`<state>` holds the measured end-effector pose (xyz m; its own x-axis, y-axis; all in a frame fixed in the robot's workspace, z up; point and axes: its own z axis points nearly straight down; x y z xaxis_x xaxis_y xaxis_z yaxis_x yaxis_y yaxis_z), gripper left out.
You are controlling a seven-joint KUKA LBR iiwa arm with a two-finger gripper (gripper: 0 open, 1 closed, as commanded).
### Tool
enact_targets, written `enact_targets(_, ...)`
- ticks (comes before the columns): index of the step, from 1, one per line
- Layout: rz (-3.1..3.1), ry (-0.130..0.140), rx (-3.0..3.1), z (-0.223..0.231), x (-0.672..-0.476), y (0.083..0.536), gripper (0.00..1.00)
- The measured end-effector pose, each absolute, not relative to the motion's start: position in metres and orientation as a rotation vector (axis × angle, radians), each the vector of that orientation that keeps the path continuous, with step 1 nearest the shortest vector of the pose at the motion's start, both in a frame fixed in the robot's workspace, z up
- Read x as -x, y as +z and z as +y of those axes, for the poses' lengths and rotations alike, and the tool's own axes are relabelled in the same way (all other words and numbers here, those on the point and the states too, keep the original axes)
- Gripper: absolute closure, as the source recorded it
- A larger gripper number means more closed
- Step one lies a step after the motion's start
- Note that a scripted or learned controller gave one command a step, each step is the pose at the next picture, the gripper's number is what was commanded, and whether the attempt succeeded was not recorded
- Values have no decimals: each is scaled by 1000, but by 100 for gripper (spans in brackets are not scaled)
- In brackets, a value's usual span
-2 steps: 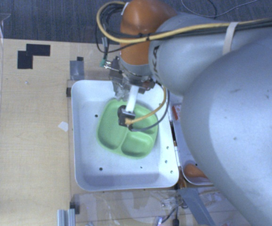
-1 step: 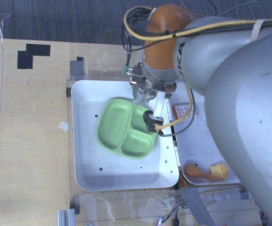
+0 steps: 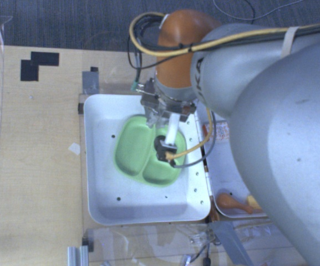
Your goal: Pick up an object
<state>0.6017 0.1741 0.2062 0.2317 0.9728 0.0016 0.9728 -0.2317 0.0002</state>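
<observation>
A light green two-compartment dish (image 3: 140, 157) lies in the middle of the left white bin (image 3: 101, 204). My gripper (image 3: 153, 121) hangs over the dish's far right part, close to or touching its rim. The wrist and its orange band hide the rest of that corner of the bin.
In the right bin (image 3: 218, 173), mostly covered by the arm, a tan and orange object (image 3: 236, 201) lies at the near end and a small labelled item (image 3: 221, 131) sits farther back. Bare wooden bench lies to the left, with black marks (image 3: 37, 64) at the far left.
</observation>
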Motion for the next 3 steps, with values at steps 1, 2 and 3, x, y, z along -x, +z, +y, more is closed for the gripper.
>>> enact_targets(1,-2076,-1,2358,200,-595,206,100)
enact_targets(2,-2233,-2,2210,164,-578,210,100)
enact_targets(3,-2303,-4,2139,86,-512,216,100)
